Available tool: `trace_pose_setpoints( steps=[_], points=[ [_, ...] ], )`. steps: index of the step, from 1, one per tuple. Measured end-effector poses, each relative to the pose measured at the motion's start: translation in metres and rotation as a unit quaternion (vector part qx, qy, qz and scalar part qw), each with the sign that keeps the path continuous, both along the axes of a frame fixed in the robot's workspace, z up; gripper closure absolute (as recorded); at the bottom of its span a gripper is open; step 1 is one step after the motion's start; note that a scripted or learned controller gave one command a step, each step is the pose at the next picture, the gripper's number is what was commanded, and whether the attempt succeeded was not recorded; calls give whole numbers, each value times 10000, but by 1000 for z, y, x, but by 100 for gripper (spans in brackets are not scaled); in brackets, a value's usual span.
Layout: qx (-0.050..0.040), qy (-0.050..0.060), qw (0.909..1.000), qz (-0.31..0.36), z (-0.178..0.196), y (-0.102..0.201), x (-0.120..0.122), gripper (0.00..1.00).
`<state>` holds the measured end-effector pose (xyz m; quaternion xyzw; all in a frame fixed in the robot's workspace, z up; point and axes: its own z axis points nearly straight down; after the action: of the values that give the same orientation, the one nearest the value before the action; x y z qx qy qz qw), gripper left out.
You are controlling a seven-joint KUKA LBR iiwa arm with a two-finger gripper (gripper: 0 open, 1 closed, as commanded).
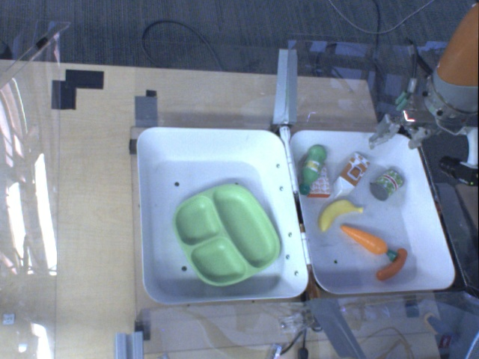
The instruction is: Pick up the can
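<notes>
The gripper (397,128) hovered with fingers spread and nothing between them at one o'clock of the can (387,184) in the right bin (441,264).

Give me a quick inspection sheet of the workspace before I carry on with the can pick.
Surface: wooden bench bearing the left bin and right bin.
Job's things: can lying tilted in the right bin, untouched.
Clutter: green bottle, small carton, banana, carrot and sausage in the right bin; green divided plate in the left bin.
Grippers: gripper above the right bin's far edge, open, holding nothing.
Cables: black cable on the floor beyond the bench.
Surroundings: grey carpet; clear panel at left.
</notes>
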<state>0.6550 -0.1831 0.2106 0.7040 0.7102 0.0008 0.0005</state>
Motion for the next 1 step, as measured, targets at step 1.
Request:
trace_pose_setpoints(
  steps=[1],
  points=[
    [-37,-162,9996,-239,-92,-21,-5,0]
  ],
)
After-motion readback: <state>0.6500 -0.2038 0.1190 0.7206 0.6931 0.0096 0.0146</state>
